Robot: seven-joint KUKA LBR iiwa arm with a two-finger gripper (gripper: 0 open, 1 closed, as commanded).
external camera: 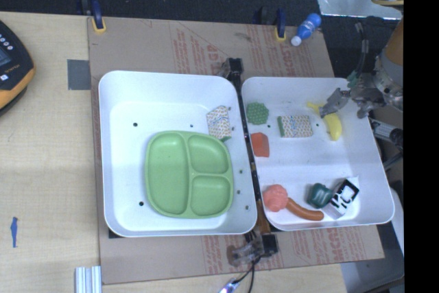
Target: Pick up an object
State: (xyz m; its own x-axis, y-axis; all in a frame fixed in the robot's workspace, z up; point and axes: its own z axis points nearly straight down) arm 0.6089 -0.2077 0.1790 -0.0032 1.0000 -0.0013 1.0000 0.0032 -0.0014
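Note:
The right bin (363, 154) holds several small objects. A yellow banana-like toy (333, 127) lies near its far right side. My gripper (348, 105) hangs just above the toy's upper end, fingers open, one dark finger (334, 101) to the left and one (362, 108) to the right. Nothing sits between them. Also in this bin are a green round piece (257, 112), a patterned pad (295, 125), an orange-red block (259, 144), a pink ball (276, 197), an orange sausage shape (305, 211), a dark green object (319, 195) and a black-and-white item (344, 197).
The left bin (123, 113) carries a green divided plate (188, 173) and a small patterned box (219, 121) by its right wall. A blue-capped bottle (306, 29) lies behind the bins. A yellow-black device (10, 72) sits at the far left.

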